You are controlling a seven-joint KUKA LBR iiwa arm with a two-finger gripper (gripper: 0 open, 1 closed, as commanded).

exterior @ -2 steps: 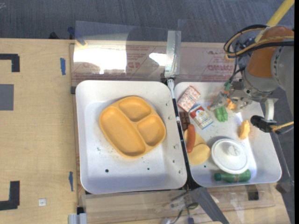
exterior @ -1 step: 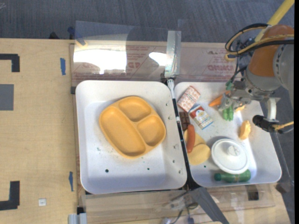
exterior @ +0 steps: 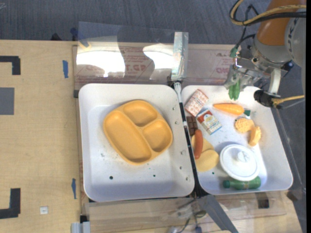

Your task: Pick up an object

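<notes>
My gripper (exterior: 235, 83) hangs over the far edge of the right bin (exterior: 279, 154), shut on a small green object (exterior: 234, 91) that dangles between its fingers above the bin floor. Below it in the right bin lie a carrot (exterior: 228, 108), a red and white carton (exterior: 210, 121), a pink patterned packet (exterior: 196, 102), a round orange piece (exterior: 243, 125), a small yellow-orange piece (exterior: 254, 135), a brown sausage (exterior: 198, 143), a yellow lump (exterior: 207, 160), a white lidded bowl (exterior: 239, 161) and a green bottle-like item (exterior: 241, 183).
The left bin (exterior: 92, 169) holds a yellow divided plate (exterior: 138, 130). A clear plastic panel (exterior: 126, 57) stands behind the bins. Yellow cables (exterior: 252, 13) loop off the arm at the top right.
</notes>
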